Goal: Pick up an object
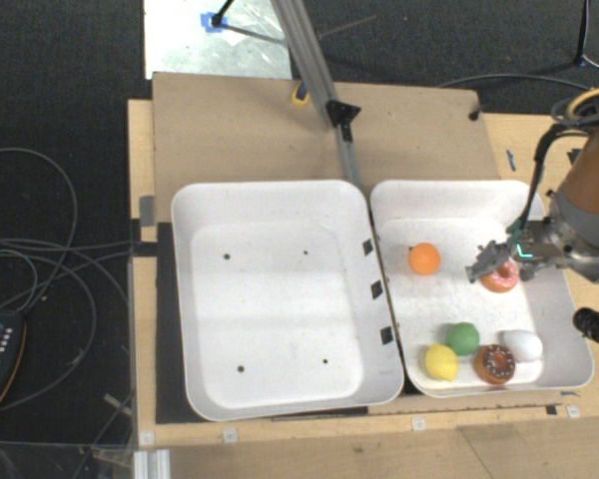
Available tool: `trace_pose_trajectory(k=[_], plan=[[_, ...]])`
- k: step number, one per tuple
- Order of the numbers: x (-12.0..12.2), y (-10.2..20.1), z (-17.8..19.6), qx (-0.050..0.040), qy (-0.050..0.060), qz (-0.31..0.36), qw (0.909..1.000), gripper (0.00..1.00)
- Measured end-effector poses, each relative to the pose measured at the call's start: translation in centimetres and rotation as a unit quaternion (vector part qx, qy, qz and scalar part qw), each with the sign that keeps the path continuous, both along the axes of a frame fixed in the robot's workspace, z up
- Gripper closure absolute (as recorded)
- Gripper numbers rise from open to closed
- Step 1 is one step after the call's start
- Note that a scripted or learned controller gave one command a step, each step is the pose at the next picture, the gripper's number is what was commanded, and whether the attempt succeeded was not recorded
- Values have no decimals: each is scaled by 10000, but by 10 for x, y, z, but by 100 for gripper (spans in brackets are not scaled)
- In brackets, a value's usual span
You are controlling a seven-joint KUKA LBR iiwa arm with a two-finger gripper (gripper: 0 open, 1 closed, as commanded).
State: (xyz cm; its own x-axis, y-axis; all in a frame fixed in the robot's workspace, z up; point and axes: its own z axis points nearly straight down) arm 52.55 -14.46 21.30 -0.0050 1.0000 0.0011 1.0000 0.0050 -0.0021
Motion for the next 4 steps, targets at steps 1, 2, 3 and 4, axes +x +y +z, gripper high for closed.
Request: trace_pose_trajectory(k=[1,2,3,4], plan=[[1,0,2,-4,-19,-9,10000,0],[-2,2,-61,0,8,-21,10000,0],[3,0,-121,2,12,-21,10000,0],[3,0,-122,-4,-12,-22,10000,0]])
